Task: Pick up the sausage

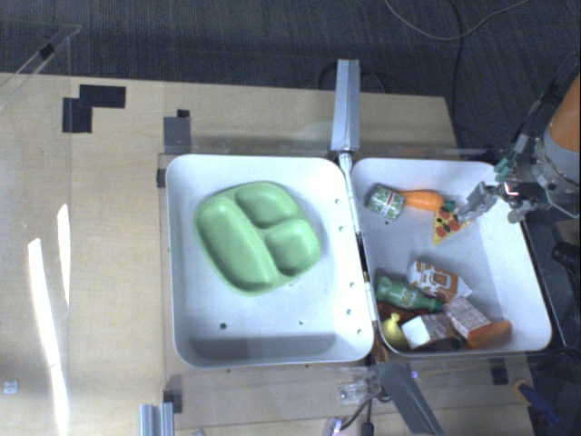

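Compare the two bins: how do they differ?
The left bin holds one thing, a green divided plate; the right bin holds a scatter of small items, among them a carrot, a can and a green bottle. The hand hovers at the right bin's upper right, away from the left bin. Both are shallow, white and side by side.

Arm (561,143) enters from right, over right bin's far right corner. Orange band at upper right, grey wrist below it. Gripper (472,205) points left and downward, above bin floor near far edge. Finger state not discernible; nothing visibly held.
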You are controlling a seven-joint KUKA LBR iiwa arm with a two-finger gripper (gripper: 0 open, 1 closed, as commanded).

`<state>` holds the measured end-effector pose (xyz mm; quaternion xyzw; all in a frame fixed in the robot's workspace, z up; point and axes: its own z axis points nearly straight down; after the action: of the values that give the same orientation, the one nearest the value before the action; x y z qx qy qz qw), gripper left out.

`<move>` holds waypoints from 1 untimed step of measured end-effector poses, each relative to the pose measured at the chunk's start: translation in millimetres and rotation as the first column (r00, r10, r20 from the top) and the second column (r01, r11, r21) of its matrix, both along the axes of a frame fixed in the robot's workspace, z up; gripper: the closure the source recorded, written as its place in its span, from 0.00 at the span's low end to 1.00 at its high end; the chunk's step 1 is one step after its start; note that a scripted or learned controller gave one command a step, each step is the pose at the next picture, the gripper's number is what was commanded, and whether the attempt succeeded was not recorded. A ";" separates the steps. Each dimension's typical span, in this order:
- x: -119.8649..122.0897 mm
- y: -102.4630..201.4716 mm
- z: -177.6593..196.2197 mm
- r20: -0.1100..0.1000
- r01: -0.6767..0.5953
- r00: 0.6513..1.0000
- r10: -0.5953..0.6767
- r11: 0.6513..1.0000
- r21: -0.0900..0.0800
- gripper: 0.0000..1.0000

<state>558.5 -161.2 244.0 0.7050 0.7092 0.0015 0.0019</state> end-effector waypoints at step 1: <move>20.9 0.0 -155.0 0.008 -0.042 0.999 0.042 0.999 -0.002 0.00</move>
<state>579.4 -161.2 89.0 0.6899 0.7239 0.0037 0.0056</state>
